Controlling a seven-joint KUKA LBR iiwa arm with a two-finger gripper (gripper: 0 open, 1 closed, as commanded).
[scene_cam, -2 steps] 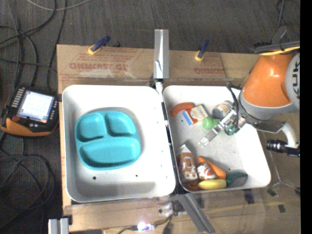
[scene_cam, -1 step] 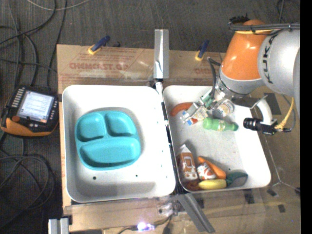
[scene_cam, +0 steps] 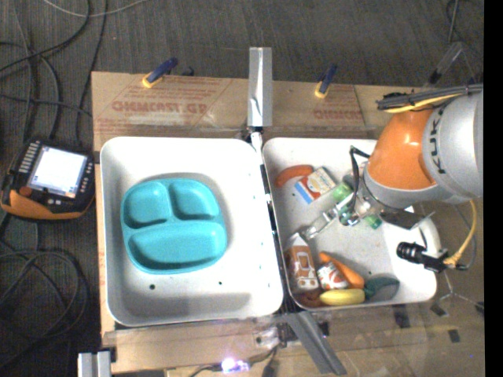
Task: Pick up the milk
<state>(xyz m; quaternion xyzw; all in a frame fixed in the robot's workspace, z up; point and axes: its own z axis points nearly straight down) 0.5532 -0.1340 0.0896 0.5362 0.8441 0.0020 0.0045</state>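
Note:
The milk (scene_cam: 319,182) looks like a small white carton with an orange label. It lies tilted near the back left of the right bin (scene_cam: 409,285), next to a red-orange item (scene_cam: 291,174). My gripper (scene_cam: 321,225) hangs low over the middle of that bin, in front of and just right of the carton, pointing left. The grey wrist and the orange band (scene_cam: 397,159) hide the bin's right side. Nothing shows in its grasp.
A brown carton (scene_cam: 301,264), a small red-and-white pack (scene_cam: 330,276), a carrot (scene_cam: 348,272), a banana (scene_cam: 342,296) and a dark green item (scene_cam: 381,287) crowd the right bin's front. A green piece (scene_cam: 343,190) lies by the wrist. The left bin (scene_cam: 118,289) holds a teal divided plate (scene_cam: 174,224).

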